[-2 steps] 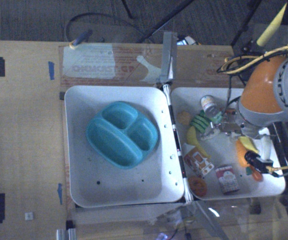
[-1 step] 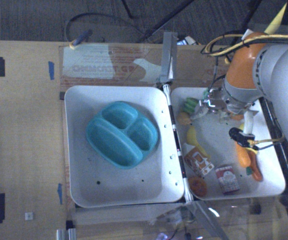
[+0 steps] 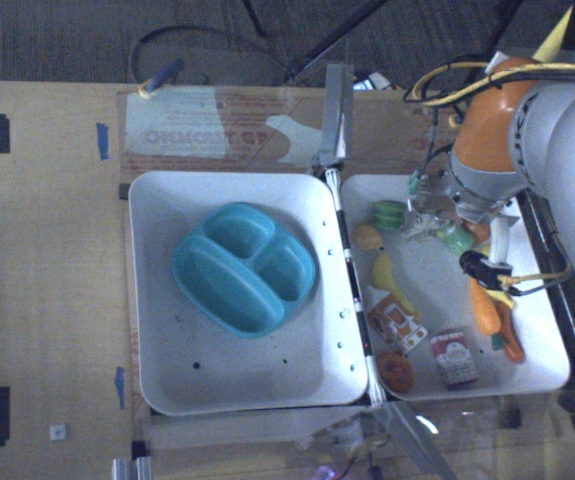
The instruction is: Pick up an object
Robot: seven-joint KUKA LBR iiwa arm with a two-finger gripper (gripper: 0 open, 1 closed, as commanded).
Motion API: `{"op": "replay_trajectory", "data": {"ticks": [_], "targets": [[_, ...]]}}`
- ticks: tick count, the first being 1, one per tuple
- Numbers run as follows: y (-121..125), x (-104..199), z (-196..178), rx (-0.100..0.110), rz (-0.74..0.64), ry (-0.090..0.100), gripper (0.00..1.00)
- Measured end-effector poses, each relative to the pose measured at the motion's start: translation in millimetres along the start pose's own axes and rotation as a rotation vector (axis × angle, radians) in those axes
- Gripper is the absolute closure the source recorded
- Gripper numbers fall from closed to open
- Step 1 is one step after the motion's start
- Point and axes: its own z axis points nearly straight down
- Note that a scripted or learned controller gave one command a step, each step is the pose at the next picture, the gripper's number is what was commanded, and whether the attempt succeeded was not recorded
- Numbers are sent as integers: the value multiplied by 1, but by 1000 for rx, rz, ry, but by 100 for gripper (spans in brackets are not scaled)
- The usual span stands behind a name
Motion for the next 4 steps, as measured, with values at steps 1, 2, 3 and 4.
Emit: {"op": "replay_trajectory", "data": {"ticks": [1, 2, 3, 4], "targets": [[23, 15, 11, 11, -384, 0, 100], [19, 78, -132, -2, -369, -1, 100], [19, 78, -131, 0, -369, -1, 0], [-34, 46, -192, 2, -203, -1, 0]]}}
